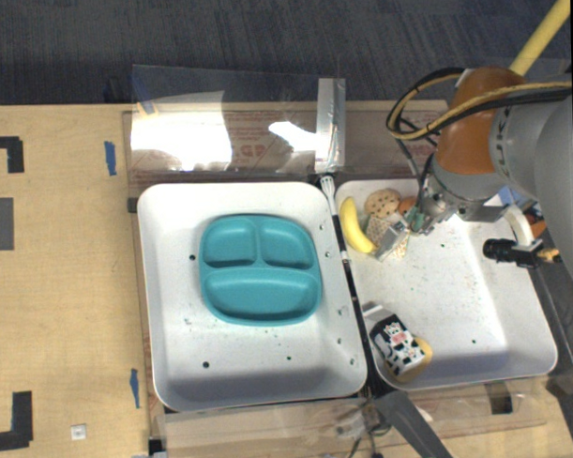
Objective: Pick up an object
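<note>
The grey two-finger gripper [397, 236] hangs low in the right white plastic bin [477, 311], just beside the curved yellow banana [353, 229], likely lining up a grasp.

Robot lab: plywood bench [55, 307] with tape marks, two white bins [166, 274], cabled arm [508, 131].

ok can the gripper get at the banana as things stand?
Probably yes. The banana lies uncovered in the right bin, though tight against its left wall, and the gripper is just beside it; the cookie crowds one side.
</note>
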Robot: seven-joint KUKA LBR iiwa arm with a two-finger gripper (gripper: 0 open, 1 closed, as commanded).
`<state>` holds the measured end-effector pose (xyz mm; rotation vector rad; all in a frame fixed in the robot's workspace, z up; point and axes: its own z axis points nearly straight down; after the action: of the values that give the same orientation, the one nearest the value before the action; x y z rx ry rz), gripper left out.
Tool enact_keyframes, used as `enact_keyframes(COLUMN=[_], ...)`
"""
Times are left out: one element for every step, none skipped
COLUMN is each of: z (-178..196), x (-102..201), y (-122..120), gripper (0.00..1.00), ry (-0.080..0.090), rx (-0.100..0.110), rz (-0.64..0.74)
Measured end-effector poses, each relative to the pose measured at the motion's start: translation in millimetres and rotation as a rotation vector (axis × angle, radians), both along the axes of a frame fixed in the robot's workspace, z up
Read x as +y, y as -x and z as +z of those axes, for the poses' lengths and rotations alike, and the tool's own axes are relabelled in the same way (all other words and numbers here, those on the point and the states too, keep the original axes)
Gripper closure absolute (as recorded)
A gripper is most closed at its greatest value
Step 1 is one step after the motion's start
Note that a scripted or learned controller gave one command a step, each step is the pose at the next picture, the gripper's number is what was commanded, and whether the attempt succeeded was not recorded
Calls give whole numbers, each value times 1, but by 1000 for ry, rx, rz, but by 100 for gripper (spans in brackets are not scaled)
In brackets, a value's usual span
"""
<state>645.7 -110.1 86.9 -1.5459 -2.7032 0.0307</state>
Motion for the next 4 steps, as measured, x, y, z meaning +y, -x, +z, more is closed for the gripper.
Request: enact_keyframes(z=[-1,51,60,16], x=[-84,-80,-78,-100], y=[-21,-23,-23,-22], gripper=[0,0,100,100], ry=[-7,3,1,7], rx=[-20,-41,-32,-34], rz=[-276,-287,-283,-601])
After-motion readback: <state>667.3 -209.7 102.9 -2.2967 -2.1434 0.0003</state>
